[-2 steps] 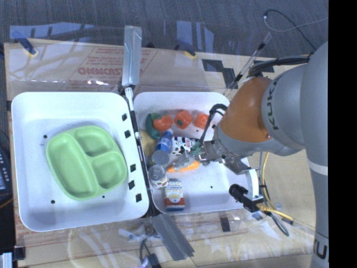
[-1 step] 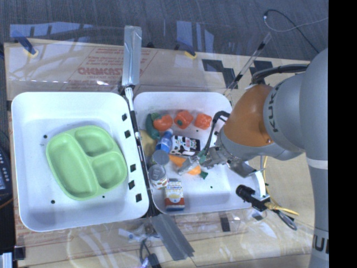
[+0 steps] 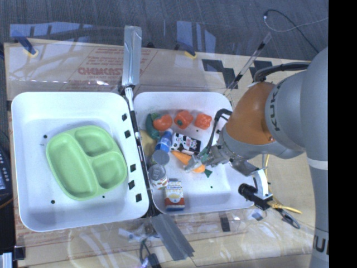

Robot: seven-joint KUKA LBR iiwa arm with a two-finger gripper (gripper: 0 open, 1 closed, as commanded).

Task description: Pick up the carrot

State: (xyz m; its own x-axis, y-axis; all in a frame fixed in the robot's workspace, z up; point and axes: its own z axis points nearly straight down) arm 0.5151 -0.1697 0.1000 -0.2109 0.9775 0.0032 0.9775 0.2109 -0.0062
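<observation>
The claw point(image 3: 202, 162) is down at the carrot point(image 3: 182, 157) in the right bin point(image 3: 223, 197), its grip cannot be told, so the carrot should be pinched across its middle and lifted slowly.

The wooden bench point(image 3: 67, 57) carried two shallow white bins side by side, the left bin point(image 3: 25, 144) and the right bin point(image 3: 220, 197) touching along a shared edge. Pliers point(image 3: 284, 211) lay on the bench just beside the right bin's near corner.

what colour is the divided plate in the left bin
Light green; the divided plate shows best in the camera view.
</observation>
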